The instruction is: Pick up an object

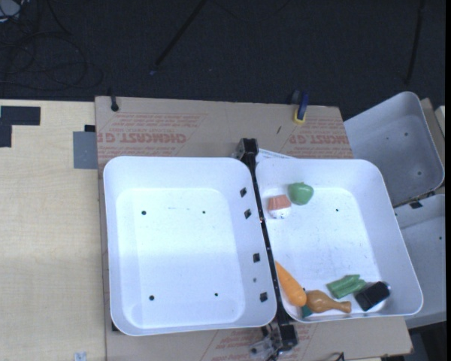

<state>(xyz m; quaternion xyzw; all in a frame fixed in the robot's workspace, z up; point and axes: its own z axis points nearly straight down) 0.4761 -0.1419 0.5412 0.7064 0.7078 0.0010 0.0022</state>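
Two shallow white bins sat side by side on a brown cardboard sheet (210,130) laid over the bench. The left bin (120,201) showed a bare white floor marked by a few small dark dots. The right bin (376,201) contained all the loose objects.

Near the upper left of the right bin, a green rounded object (301,193) lay just beside a small orange-and-white block (278,203); the two were close, and contact between them could not be determined. Both lay near the dark divider (259,228) where the bins met.

Along the lower edge of the right bin, four items were grouped. An orange carrot-shaped object (289,280) lay at a slant beside the divider. A tan, pear-shaped object (325,301) lay just to its right, near or touching it. A green ridged object (345,285) lay above the tan one, and a black block (373,296) lay just beside the green one, near the bin's lower right corner.

A blue-and-yellow clamp (301,107) stood at the far edge of the cardboard. A grey metal panel (398,145) lay beyond the right bin.
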